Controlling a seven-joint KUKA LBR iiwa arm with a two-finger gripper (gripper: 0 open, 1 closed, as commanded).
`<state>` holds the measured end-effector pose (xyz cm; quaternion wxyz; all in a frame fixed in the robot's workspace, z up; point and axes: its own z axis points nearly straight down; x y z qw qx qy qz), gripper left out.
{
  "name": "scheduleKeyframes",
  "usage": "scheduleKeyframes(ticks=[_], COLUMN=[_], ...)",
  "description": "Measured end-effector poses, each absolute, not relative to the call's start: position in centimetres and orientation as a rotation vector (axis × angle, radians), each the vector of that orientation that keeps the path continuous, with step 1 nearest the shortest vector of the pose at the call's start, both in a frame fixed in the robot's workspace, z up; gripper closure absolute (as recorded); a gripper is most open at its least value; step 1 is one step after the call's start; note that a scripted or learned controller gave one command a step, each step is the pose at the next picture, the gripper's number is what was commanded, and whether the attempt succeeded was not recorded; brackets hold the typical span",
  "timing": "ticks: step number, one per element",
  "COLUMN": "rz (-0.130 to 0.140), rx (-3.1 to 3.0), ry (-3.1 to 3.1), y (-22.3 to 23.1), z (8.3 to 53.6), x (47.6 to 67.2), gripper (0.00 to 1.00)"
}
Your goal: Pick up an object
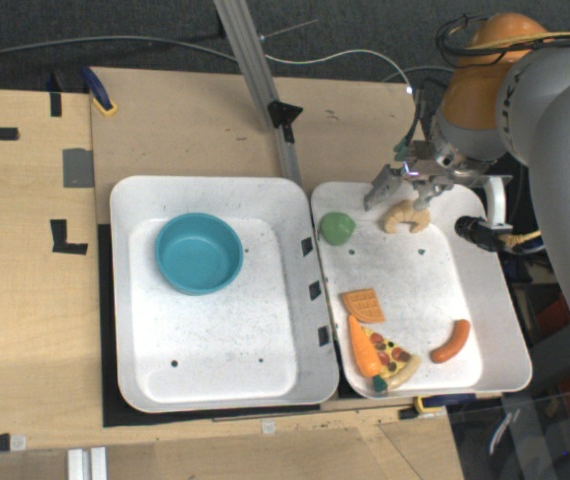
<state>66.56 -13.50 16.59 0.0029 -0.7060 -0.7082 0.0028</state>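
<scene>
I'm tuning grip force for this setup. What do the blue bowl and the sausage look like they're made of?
Blue bowl: likely moulded plastic, judging by its even teal colour and soft sheen. Sausage: probably toy plastic or rubber; smooth, uniformly orange-red, slightly glossy. The view leaves hardness open.

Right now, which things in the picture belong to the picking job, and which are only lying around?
For the job:
gripper, over the right bin
beige croissant-shaped toy, just below the gripper
green ball
cracker
carrot
pizza slice
sausage

Lying around:
blue bowl, in the left bin
metal pole
cables behind the bench
</scene>
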Motion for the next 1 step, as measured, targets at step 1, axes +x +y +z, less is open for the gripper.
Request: scheduleKeyframes(ticks=[1], rz=[0.008], rx=[-2.216], ry=[-2.220], y=[-12.64], z=[10.87], x=[67.01], gripper=[0.00])
